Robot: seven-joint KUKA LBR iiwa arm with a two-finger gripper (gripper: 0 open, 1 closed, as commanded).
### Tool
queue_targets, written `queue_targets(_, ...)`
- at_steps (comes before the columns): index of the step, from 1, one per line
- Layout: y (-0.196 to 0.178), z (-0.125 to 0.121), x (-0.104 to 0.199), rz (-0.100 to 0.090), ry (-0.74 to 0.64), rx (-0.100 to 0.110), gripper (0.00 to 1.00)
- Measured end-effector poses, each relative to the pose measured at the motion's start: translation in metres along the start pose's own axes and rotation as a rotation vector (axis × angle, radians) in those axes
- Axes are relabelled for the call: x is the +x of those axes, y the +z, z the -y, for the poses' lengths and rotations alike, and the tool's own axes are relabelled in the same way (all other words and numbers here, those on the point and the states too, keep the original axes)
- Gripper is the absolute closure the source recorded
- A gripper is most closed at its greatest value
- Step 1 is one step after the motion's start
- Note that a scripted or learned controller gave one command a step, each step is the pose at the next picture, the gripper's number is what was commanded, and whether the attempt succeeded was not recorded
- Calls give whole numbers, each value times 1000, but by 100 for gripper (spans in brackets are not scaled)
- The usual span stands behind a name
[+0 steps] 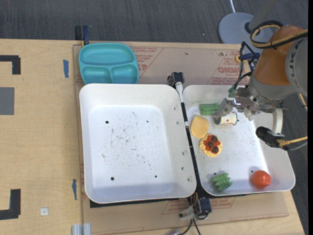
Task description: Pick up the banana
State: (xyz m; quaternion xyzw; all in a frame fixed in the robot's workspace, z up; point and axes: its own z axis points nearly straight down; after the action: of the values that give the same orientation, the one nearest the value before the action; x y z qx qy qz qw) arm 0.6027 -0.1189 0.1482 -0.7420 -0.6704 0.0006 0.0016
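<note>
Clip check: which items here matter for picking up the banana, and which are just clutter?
Job in hand: gripper; small white-and-yellow piece beneath it, possibly the banana, hard to tell; right white bin.

Lying about: pale yellow rounded piece; flat green piece; yellow disc with red toppings; green leafy toy; red tomato; teal divided tray; left white bin.

Dark grey carpet (146, 9) beyond a wooden bench (39, 131).
</note>
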Motion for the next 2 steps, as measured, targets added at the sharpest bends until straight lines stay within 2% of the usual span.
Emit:
queue_targets(1, 63, 62, -13, 1, -40, -2, 0)
queue_targets(2, 63, 125, 15, -1, 104, -3, 0)
